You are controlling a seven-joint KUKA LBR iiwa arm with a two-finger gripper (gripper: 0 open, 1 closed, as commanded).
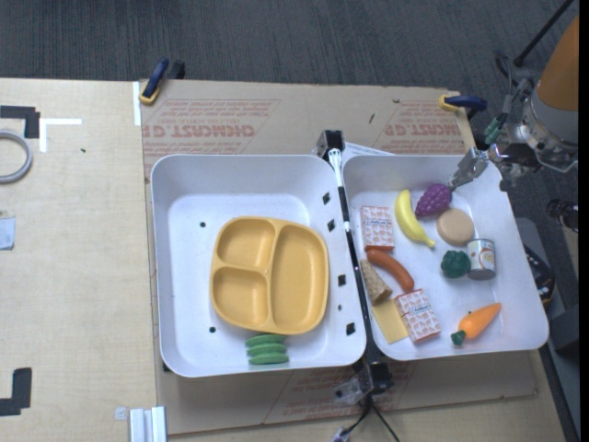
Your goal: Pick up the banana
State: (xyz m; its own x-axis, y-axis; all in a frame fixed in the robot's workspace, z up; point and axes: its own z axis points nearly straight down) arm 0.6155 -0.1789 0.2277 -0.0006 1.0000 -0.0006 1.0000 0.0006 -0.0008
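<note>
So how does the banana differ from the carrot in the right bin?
The banana is yellow; the carrot is orange with a green tip. The banana is curved and lies near the bin's far side beside the purple grapes; the carrot is straighter, tapered, and lies near the front corner. Both lie flat in the right bin, apart from the gripper.

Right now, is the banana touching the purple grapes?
Cannot tell. In the camera view the banana and the purple grapes lie side by side in the right bin, their edges meeting, but no plain contact or gap shows.
</note>
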